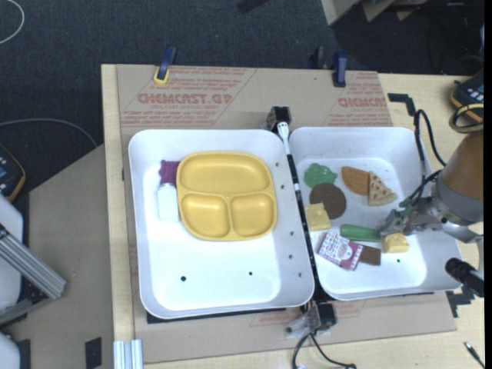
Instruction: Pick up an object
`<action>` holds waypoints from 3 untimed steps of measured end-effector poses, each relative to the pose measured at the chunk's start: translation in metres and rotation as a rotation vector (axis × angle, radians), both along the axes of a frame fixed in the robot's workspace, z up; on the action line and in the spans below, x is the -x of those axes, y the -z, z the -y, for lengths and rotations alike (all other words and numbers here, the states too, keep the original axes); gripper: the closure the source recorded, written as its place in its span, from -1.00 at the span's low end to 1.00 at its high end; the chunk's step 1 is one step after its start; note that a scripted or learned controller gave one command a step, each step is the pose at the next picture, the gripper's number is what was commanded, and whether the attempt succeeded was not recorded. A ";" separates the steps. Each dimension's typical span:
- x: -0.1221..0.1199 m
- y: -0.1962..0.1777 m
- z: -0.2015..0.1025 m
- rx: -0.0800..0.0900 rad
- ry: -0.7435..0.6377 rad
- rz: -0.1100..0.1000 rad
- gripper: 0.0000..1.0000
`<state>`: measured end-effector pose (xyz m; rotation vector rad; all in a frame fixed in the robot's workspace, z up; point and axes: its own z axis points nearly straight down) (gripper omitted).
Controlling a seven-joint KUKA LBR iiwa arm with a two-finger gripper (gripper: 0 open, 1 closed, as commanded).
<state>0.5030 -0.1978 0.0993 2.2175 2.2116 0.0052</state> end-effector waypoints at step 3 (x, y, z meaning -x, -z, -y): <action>-0.013 -0.126 -0.010 -0.002 -0.004 -0.005 1.00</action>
